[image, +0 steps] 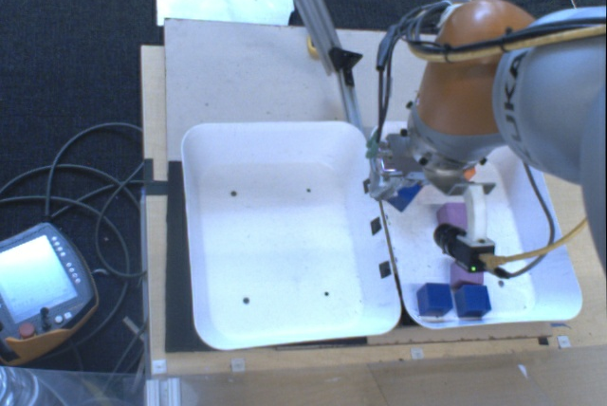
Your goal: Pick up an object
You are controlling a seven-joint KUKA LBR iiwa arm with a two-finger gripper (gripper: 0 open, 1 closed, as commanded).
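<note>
Dark carpet is seen around a bench (251,72) bearing two white bins. The grey arm (531,63) is reached in from the right over the right bin (560,286). The gripper (394,181) is placed at that bin's left edge; finger state cannot be told. A blue piece (408,197) is seen just beside it. Two blue blocks (453,300) are found at the near rim, a pink block (453,216) behind them. A pendant (38,290) is laid on the floor at left
</note>
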